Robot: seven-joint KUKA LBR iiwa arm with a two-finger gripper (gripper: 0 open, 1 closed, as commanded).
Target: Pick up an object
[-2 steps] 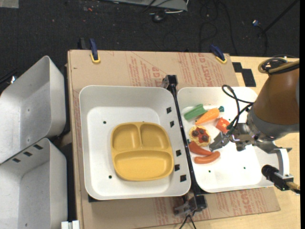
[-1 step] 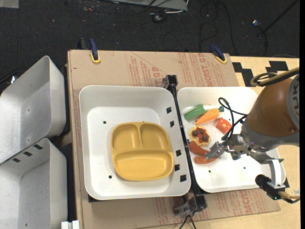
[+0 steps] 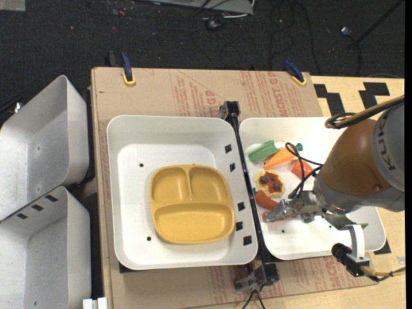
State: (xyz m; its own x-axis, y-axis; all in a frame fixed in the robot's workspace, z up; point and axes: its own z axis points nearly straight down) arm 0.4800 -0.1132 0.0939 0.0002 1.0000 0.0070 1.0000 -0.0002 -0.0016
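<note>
Low in the right bin (image 3: 309,250), the hand (image 3: 278,214) hovers beside red, orange and green toy foods (image 3: 273,166); grip unclear.

One fixed camera looks down at a slant over both bins (image 3: 122,172).

Even, bright overhead light on the two white bins (image 3: 172,129), which sit close to washed out. Soft shadow hugs the yellow tray (image 3: 191,204) at its lower edge. Behind the bins the floor goes dark and grainy. Focus slightly soft throughout.
</note>
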